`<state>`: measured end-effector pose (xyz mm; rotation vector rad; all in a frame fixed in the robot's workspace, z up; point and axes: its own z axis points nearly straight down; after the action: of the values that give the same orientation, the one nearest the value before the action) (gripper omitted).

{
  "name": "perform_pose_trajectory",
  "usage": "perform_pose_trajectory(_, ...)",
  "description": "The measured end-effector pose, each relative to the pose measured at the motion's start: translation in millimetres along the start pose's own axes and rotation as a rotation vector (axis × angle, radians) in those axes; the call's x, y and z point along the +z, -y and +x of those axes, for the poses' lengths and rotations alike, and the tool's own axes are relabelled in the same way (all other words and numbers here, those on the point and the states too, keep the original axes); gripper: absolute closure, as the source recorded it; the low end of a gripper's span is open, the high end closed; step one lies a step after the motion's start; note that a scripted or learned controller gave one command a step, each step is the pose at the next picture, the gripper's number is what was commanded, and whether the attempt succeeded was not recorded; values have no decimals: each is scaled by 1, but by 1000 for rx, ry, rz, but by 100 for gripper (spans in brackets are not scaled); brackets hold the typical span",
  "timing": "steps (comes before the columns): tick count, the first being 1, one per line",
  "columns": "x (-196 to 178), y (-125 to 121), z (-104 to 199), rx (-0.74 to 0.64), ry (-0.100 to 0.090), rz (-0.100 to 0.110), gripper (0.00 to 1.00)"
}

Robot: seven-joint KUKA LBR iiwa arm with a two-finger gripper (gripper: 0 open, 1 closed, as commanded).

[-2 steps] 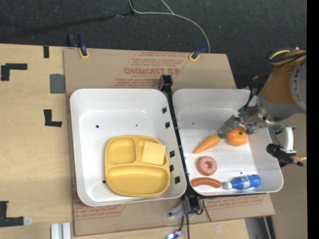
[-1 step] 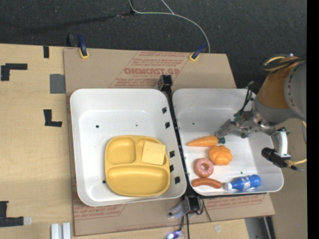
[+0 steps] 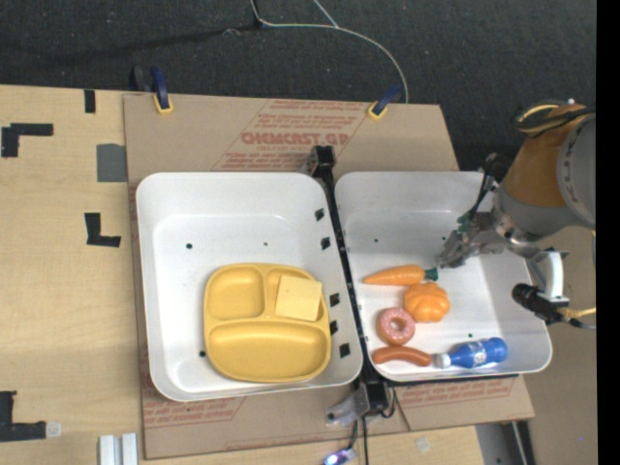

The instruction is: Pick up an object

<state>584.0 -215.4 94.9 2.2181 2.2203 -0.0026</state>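
End effector (image 3: 453,253) low in right bin (image 3: 387,197), just beside carrot (image 3: 392,277) tip — nothing visibly gripped, finger state unclear; pick not yet done — grasp, lift remain.

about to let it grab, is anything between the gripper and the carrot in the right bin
Nothing visible stands between them. The gripper sits just above and right of the carrot's green end, on bare bin floor. The small pumpkin lies just below the carrot, off that path.

Arm (image 3: 542,177) reaching from right, end effector (image 3: 455,250) lowered, angled left
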Motion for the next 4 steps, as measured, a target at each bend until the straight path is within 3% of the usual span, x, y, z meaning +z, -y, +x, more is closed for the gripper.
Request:
perform_pose_trajectory(3,-154,-20,5,-1,-3,-2,100)
perform_pose_trajectory(4,-151,-19,68,-5,-5,3,100)
